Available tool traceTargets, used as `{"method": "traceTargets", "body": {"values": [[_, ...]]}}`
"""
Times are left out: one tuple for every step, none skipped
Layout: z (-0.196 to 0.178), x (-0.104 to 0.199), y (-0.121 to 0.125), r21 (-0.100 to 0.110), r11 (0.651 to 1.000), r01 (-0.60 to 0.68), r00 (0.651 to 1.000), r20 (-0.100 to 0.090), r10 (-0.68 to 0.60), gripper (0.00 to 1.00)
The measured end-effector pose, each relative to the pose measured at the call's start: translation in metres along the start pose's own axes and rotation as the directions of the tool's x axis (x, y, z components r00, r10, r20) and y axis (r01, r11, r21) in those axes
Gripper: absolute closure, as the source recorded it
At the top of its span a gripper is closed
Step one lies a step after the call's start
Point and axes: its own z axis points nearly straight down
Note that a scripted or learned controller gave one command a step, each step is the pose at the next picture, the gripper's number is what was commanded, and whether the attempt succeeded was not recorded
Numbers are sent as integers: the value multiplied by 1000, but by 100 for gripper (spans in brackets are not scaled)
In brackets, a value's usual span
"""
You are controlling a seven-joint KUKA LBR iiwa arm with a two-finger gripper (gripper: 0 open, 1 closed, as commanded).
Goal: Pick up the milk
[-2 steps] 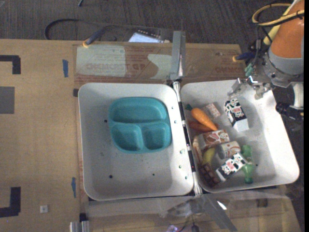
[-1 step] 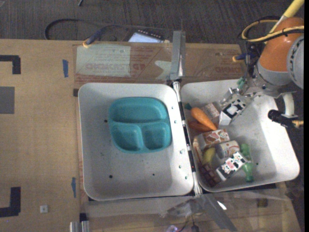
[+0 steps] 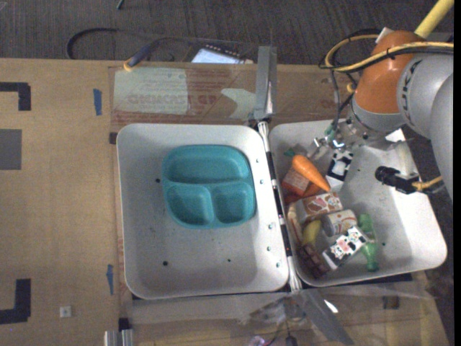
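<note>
A milk carton (image 3: 346,245) with black cow spots lies on its side near the front of the right bin (image 3: 410,222), among other food items. A second small black-and-white spotted item (image 3: 338,166) sits at the back of the same bin, directly under my gripper (image 3: 333,148). The gripper hangs low over that back area, just right of the carrot (image 3: 308,170). Whether it holds the spotted item is not clear from this angle. The grey arm with its orange band (image 3: 382,78) reaches in from the upper right.
A teal divided plate (image 3: 209,184) lies in the left bin (image 3: 137,215). Around the front milk carton are a small printed box (image 3: 322,205), a banana (image 3: 311,231), a grey can (image 3: 337,223) and green pieces (image 3: 369,256). A black cable plug (image 3: 392,177) juts over the right bin.
</note>
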Motion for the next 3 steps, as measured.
{"method": "traceTargets", "body": {"values": [[-13, 1, 4, -10, 1000, 1, 1000, 0, -1, 100], [-94, 97, -16, 24, 991, -133, 991, -16, 133, 100], [-103, 112, -74, 33, 861, -508, 861, -5, 508, 100]]}}
